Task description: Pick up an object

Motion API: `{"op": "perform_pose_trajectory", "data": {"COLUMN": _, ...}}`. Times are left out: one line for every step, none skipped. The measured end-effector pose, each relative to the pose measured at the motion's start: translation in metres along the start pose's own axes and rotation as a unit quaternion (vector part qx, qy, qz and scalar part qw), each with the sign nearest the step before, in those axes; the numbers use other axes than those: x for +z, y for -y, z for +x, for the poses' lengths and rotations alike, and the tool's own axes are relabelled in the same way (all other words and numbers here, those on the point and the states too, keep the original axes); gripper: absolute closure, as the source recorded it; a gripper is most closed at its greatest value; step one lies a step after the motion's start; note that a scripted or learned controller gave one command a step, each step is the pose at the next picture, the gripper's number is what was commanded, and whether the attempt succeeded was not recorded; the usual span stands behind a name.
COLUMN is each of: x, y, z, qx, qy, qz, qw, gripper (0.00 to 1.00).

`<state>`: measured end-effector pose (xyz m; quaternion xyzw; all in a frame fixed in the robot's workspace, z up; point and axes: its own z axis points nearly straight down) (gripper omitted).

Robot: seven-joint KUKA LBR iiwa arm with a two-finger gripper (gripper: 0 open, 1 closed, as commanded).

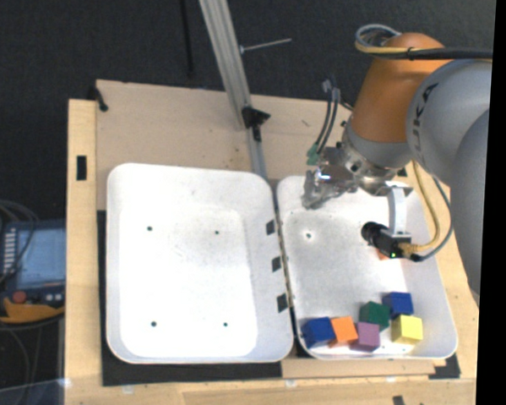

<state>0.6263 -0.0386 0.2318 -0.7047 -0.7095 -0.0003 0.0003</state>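
Approach step: claw (321,191), state I cannot tell, hangs over the right-hand shallow white bin's (335,244) far end; next move calls for reaching the near-edge small coloured cubes (363,327).

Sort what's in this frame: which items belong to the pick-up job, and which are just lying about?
Job:
gripper, over the right bin's far end
right bin
blue block
orange block
purple block
green block
yellow block
second blue block

Lying about:
left bin
handheld pendant left of the bench
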Motion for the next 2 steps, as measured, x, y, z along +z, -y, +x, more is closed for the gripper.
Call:
{"op": "perform_pose_trajectory", "data": {"x": 0.005, "y": -0.002, "z": 0.057, "qx": 0.0, "qy": 0.0, "qz": 0.001, "qw": 1.0, "gripper": 1.0}}
{"op": "perform_pose_trajectory", "data": {"x": -0.007, "y": -0.009, "z": 0.115, "qx": -0.001, "qy": -0.001, "qz": -0.001, "qw": 1.0, "gripper": 1.0}}
